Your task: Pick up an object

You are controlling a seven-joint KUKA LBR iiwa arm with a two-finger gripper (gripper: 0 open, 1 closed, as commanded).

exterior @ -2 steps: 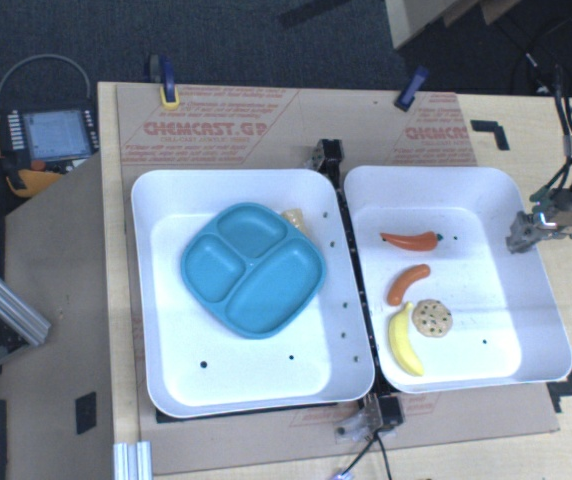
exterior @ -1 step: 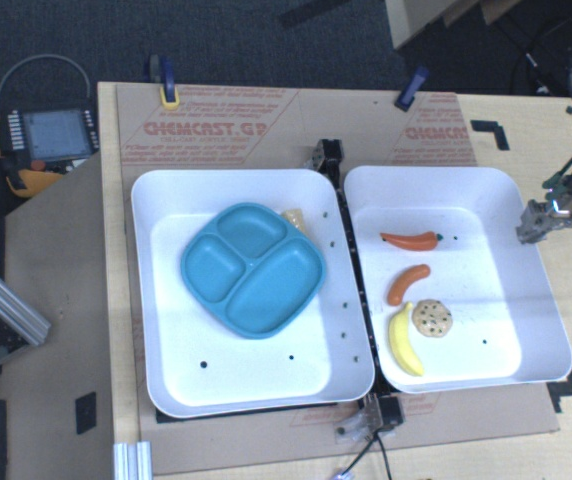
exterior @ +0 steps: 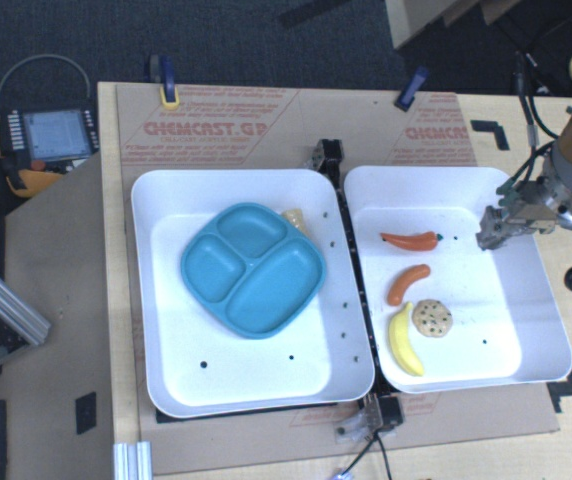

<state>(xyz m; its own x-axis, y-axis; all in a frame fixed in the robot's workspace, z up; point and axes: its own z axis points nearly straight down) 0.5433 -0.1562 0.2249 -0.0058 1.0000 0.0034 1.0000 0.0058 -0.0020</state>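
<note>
Nearest the camera, along the front wall of the right-hand shallow white plastic bin (exterior: 541, 363), lay the curved yellow toy banana (exterior: 403, 340), its lower tip just short of that wall, which left little room for a finger on that side; touching its upper right flank sat the round tan chocolate-chip cookie (exterior: 432, 318), so the 2 crowded one another and a grasp on either would likely nudge the other; just beyond them the short orange-red sausage-shaped piece (exterior: 408, 283) lay at a slant with bare floor all round it, and further back the slim red chilli pepper with a green stem (exterior: 410, 239) lay nearly level, also standing free; by my judgement those 2 were the easier candidates for the pick, since all 4 pieces sat in the left half of the bin and the right half was open floor.

Over that open side, near the bin's right wall and level with the chilli, hung the grey 2-finger gripper (exterior: 494, 230) on the arm reaching in from the right; how far its jaws stood apart I could not tell, and nothing showed between them; no object had yet been lifted.

Across the divide, the left-hand white bin (exterior: 156, 268) held the blue 3-compartment plastic plate (exterior: 253, 268), tilted off square, with a small pale yellowish object (exterior: 293, 220) tucked against its far edge, partly hidden and hard to name; wide margins ran round the plate.
</note>
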